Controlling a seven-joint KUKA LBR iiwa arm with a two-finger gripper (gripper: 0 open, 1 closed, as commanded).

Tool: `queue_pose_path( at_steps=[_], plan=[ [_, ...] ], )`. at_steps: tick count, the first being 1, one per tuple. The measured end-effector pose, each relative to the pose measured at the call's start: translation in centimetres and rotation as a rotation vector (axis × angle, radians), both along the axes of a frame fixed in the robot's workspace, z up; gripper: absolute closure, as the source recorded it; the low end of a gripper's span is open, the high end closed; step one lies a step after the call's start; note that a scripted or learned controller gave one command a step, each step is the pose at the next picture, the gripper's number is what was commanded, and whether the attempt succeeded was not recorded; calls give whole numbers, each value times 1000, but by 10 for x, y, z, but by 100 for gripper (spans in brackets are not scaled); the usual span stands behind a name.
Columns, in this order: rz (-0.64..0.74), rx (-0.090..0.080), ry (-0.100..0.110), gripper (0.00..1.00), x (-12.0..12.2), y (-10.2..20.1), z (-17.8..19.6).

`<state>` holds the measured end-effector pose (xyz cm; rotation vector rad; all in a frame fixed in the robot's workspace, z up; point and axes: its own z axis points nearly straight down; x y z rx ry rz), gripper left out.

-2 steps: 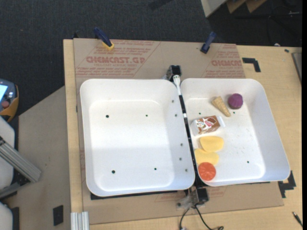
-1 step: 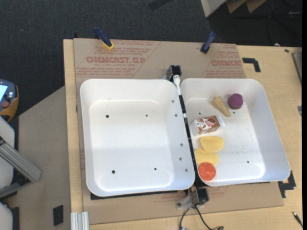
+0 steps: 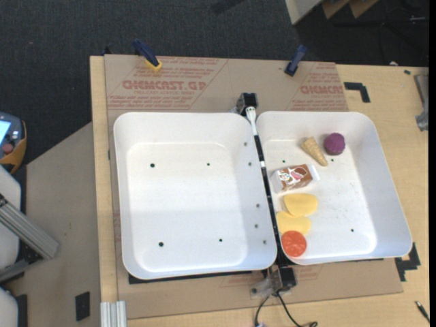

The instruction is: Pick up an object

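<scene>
The red disc (image 3: 293,243) sits nearest the camera in the right bin (image 3: 381,182), close to that bin's near rim and just beside the black strip (image 3: 262,176) that joins the two bins. Touching the disc's far edge is a flat yellow piece (image 3: 293,223), and a second, rounder yellow piece (image 3: 300,204) overlaps that one farther back; both look smooth and matte. Beyond them lies a small rectangular packet (image 3: 294,177) with red and brown print, glossy, its short end near the strip. Farther still a ridged tan cone (image 3: 314,150) lies on its side, tip pointing toward the packet, with a purple ball (image 3: 334,143) just beside its wide end. All six crowd the strip side of the right bin; its outer half is bare white plastic. The left bin (image 3: 136,182) shows only small dark holes. Both bins rest on a cardboard sheet (image 3: 204,80) held by blue clamps (image 3: 147,54) at its far edge.
</scene>
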<state>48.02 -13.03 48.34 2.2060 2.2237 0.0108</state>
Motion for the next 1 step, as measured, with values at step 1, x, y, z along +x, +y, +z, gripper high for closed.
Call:
queue_pose_path(
  at_steps=[1],
  plan=[
    [-9,-2,1,100,-1,-18,56]
  ],
)
